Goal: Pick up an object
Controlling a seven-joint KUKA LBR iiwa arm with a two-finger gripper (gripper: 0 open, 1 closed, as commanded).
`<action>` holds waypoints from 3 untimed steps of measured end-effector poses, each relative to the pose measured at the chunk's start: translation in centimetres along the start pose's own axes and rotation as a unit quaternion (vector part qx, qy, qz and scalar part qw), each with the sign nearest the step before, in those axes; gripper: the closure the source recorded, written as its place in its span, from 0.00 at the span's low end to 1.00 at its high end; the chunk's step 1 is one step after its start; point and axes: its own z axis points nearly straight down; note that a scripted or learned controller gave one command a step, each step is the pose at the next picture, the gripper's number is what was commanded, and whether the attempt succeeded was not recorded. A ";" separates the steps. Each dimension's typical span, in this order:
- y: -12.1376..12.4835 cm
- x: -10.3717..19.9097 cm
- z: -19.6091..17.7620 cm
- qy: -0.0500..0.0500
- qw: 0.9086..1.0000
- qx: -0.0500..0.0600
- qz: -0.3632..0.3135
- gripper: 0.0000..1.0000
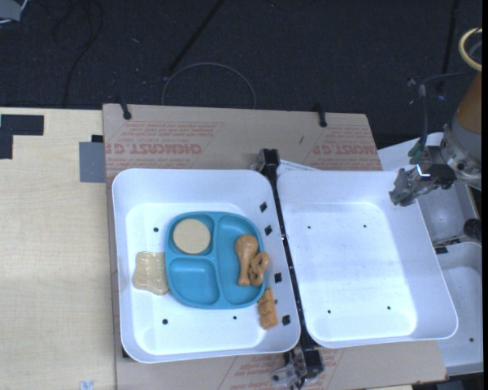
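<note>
Left bin (138, 210): holds every loose object in view; a shallow white tray with dark dots on its floor.

Blue plate (202, 287): a divided dish with three compartments, lying near the middle of the left bin, its long axis running roughly left to right.

Round cracker (190, 236): a pale tan disc lying flat in the plate's upper left compartment.

Pretzel piece (250, 259): a tan, knobbly, elongated shape in the plate's right compartment. Its long axis runs nearly top to bottom in the view, with the narrower end toward the far side and the wider, looped end toward the near side.

Pale biscuit (150, 272): a cream-coloured lump on the bin floor, touching the plate's left rim; its long axis is roughly top to bottom.

Small brown piece (267, 309): lies on the bin floor just beside the plate's lower right corner, close to the divider between the bins, elongated top to bottom.

Right bin (366, 258): white, joined to the left bin by a dark clip strip.

Gripper (408, 187): at the upper right corner of the right bin, over its rim, well apart from all the objects in the left bin. It appears small and dark against the background, so whether it is released or clenched I cannot tell; nothing is visibly between its tips.

Arm (472, 116): enters from the right edge, above the gripper.

Cardboard sheet (228, 140): lies under both bins, printed with red lettering.
</note>
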 end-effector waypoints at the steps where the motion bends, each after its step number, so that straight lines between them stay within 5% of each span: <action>1: 0.3 5.4 -0.5 0.001 1.000 0.001 -0.001 1.00; 3: 1.1 15.9 0.8 0.001 1.000 0.002 -0.001 1.00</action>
